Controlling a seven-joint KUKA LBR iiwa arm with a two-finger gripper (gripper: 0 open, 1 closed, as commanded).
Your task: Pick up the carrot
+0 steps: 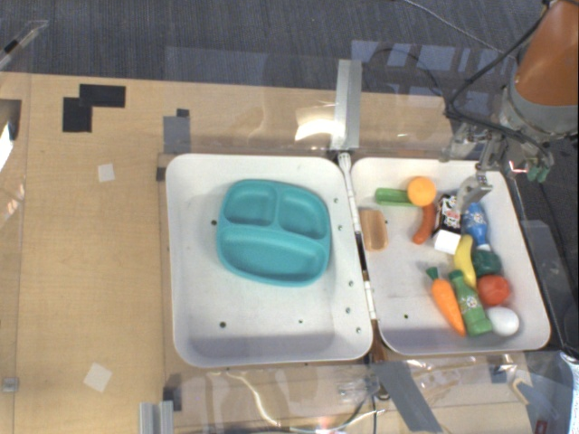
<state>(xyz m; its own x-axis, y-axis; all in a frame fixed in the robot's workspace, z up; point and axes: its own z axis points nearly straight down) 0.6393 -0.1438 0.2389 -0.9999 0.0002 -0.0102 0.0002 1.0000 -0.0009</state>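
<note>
The carrot (447,304) lies in the right bin (398,319), in its lower right part, orange body slanting down to the right with a small green top at its upper left end. Just beside it on the right, touching or nearly so, lies a green bottle (470,304) with a white label, and past that a red tomato-like ball (494,289) and a white egg-shaped piece (503,321) near the bin's corner. Above these sit a yellow banana (464,257), a dark green piece (486,261) partly tucked behind it, a blue bottle (476,222) and a small black-and-white carton (449,215) with a white block (446,240) at its foot; these crowd together so that their edges are hard to separate. Farther up are an orange ball (421,191), a green stick-like vegetable (392,196) and a reddish-orange sausage shape (423,227), with a tan bread slice (373,229) by the divider. The gripper (474,188) hangs over the upper right of this bin, above the carton and blue bottle, well apart from the carrot; its fingers are small and blurred against the clutter, so I cannot tell whether they are spread or closed, and nothing is seen between them. The arm (547,70) is cut off at the right edge. The left bin (194,324) holds a teal divided plate (272,231).
</note>
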